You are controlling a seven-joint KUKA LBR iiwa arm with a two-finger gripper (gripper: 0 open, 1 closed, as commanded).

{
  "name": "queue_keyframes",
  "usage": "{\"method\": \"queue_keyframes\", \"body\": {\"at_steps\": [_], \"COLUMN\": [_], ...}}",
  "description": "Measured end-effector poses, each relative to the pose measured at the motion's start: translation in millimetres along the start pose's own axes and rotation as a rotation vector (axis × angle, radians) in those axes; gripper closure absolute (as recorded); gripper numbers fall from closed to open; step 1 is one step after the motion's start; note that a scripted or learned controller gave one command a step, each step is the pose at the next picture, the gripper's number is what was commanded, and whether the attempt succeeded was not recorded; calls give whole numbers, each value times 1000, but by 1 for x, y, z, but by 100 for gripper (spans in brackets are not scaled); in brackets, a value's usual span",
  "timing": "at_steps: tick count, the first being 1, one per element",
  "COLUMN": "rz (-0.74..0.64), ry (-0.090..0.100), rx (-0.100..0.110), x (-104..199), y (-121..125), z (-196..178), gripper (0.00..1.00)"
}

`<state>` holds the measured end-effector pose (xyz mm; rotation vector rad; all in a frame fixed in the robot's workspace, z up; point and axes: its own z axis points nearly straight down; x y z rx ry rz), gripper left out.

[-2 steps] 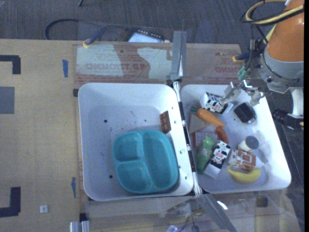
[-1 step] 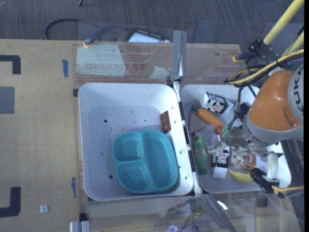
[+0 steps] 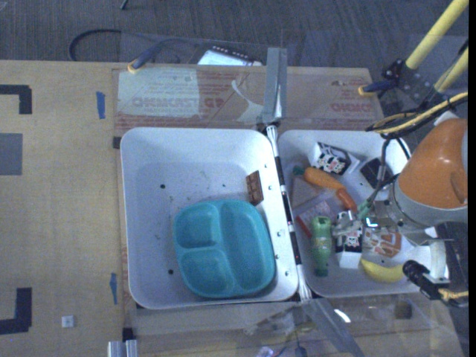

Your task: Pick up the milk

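Orange-banded grey arm [image 3: 435, 177] hangs over right white bin [image 3: 394, 290], pincer [image 3: 370, 222] low amid clutter; can't tell its state. Small white milk carton w/ black cow patches [image 3: 329, 159] sits at bin's far side, apart from pincer. Pick not yet done, prob. all left.

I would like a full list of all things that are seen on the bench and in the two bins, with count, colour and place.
bins: two, white, side by side on the bench.
divided plate: one, teal, left bin, near corner.
small block: one, brown, left bin, by the right wall.
milk carton: one, white with black patches, right bin, far side.
carrot: one, orange, right bin, beside the milk carton.
bottle: one, green, right bin.
banana: one, yellow, right bin, near edge.
cardboard: brown sheet behind the bins.
arm: one, grey with orange band, over the right bin.
gripper: one, low among the right bin's items.
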<state>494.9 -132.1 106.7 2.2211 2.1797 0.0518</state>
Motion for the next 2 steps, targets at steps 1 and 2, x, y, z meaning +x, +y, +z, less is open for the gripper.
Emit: {"method": "queue_keyframes", "body": {"at_steps": [1,2], "rz": [-1,-90], "ry": [-3,-1], "rx": [-22,44], "x": [1,59], "y": [7,16], "z": [-15,-103], "gripper": [100,100]}}
